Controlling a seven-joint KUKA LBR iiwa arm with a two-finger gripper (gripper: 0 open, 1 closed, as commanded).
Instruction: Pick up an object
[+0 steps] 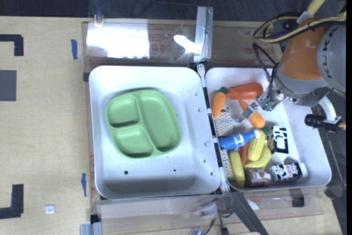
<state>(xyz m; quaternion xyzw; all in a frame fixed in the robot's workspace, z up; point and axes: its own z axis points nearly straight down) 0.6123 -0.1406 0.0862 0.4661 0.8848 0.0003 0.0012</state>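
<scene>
Bright glare on clear panel [132,38]

Green divided tray [144,122] lies in the left bin [104,82] — alone.

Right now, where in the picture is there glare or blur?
In the camera view, strong glare whitens the clear panel behind the left bin; the green tray looks sharp, while the small claw and the toys under it blur together.

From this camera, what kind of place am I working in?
Likely a robot lab's bin-picking bench: two white bins side by side, toy food piled in the right one, blue tape marks on the bench.
</scene>
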